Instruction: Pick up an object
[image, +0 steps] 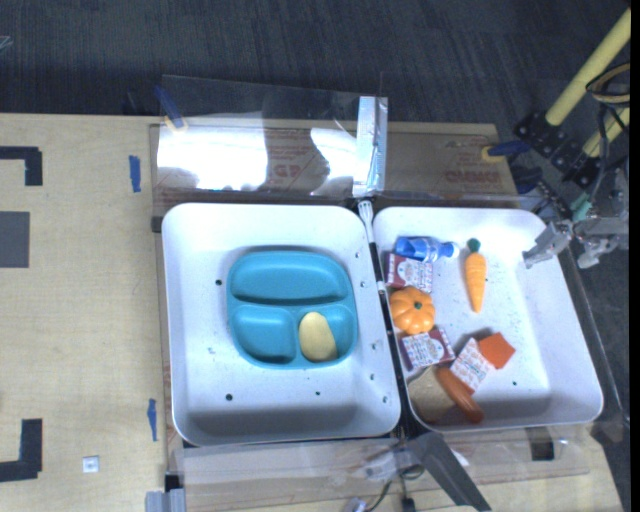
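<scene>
Gripper (556, 243) sits at the right bin's (560, 385) upper right rim, apart from every object; whether it is open cannot be told. Toy carrot (475, 279) lies nearest, with the small pumpkin (413, 309) further left. Left bin (190, 300) holds a blue divided tray (290, 285) containing a yellow egg-shaped item (317, 336).

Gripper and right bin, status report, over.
Gripper at right bin's upper right edge, holding nothing visible. Carrot, pumpkin and cartons untouched in the bin. Nothing blocking the carrot.

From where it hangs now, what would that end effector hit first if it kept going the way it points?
The end effector at the right bin's upper right rim points left and down. It would likely meet bare bin floor first, perhaps the toy carrot beyond; depth is unclear.
</scene>
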